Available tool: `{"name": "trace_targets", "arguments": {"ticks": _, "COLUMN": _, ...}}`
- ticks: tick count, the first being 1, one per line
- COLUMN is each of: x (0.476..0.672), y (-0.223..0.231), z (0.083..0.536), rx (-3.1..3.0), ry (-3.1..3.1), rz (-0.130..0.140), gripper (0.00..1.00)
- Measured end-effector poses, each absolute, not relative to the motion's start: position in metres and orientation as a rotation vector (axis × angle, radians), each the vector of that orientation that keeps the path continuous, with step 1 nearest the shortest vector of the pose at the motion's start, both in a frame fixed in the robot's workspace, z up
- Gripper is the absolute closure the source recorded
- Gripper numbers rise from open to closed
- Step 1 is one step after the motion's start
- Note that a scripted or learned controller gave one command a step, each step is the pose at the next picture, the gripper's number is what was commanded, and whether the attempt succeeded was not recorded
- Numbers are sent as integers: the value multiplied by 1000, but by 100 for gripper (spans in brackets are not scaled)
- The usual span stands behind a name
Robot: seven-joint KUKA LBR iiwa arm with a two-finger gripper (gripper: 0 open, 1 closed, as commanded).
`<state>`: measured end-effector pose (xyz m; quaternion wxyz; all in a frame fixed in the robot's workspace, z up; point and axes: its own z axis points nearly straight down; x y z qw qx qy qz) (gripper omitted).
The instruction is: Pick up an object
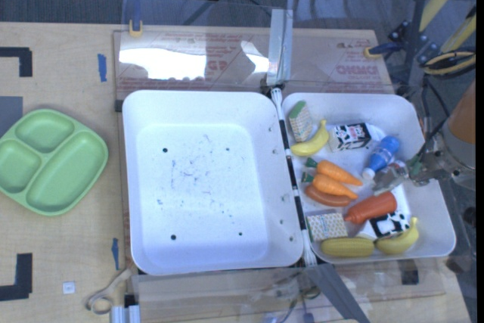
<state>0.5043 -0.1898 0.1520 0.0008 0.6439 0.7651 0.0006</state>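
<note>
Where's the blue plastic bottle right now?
The blue plastic bottle lies in the right white bin, toward its far right side, just right of the black-and-white milk carton and above the red-orange carrot-shaped toy.

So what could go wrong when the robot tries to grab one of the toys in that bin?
The toys lie packed close, so the gripper might bump a neighbour: the blue plastic bottle and the red-orange toy pepper sit right beside it. The two orange toy carrots overlap, so both could lift or slip. The yellow toy banana hugs the right white bin's wall, leaving little room for fingers.
</note>
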Motion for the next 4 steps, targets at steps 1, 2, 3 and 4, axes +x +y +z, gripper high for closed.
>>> {"name": "trace_targets", "arguments": {"ticks": 1, "x": 523, "y": -162, "z": 86, "rx": 1726, "ry": 2619, "rz": 4, "gripper": 0}}
{"name": "trace_targets", "arguments": {"ticks": 2, "x": 525, "y": -162, "z": 98, "rx": 1727, "ry": 2613, "rz": 9, "gripper": 100}}
{"name": "trace_targets", "arguments": {"ticks": 3, "x": 554, "y": -110, "z": 95, "rx": 2232, "ry": 2209, "rz": 1, "gripper": 100}}
{"name": "trace_targets", "arguments": {"ticks": 4, "x": 541, "y": -44, "z": 184, "rx": 2608, "ry": 1752, "rz": -2, "gripper": 100}}
